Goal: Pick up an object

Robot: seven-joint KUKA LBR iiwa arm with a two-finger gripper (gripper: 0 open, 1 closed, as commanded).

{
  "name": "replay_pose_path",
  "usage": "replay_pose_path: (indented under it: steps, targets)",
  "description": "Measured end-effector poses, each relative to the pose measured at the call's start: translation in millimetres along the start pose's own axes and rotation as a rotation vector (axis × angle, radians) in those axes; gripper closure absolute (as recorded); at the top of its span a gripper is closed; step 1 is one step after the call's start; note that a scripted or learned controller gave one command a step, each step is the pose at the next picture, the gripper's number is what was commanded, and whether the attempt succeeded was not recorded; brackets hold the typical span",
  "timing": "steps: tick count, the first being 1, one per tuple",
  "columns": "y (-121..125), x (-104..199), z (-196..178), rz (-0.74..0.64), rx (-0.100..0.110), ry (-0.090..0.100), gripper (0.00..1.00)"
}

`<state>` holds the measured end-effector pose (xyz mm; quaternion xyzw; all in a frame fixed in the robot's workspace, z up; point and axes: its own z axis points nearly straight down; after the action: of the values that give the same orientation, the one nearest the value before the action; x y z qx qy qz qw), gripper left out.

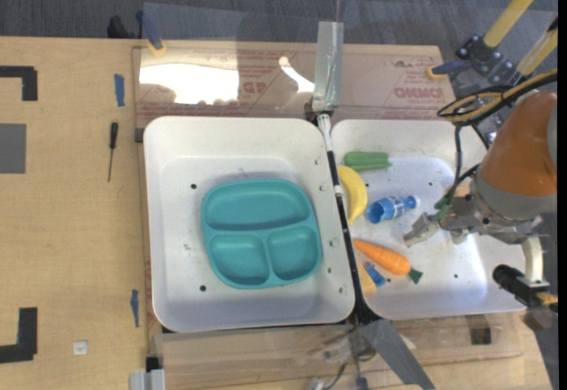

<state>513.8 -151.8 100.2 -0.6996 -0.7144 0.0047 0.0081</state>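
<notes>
While the gripper [423,229], its fingers parted and holding nothing, hangs in the right bin [461,295], the blue bottle [391,207] just beside it is best straddled squarely before closure.

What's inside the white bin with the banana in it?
The right bin holds a banana, a green piece, a blue bottle, a carrot and a small blue-orange thing. The arm covers its right side.
</notes>
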Motion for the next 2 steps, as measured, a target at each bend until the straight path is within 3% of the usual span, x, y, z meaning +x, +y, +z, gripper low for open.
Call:
replay_pose_path:
  steps: [1, 2]
  targets:
    - [16.1, 22.9, 12.6, -0.246, -0.018, -0.008, 0.00]
    - [-28.4, 42.4, 12.5, -0.230, -0.029, -0.012, 0.00]
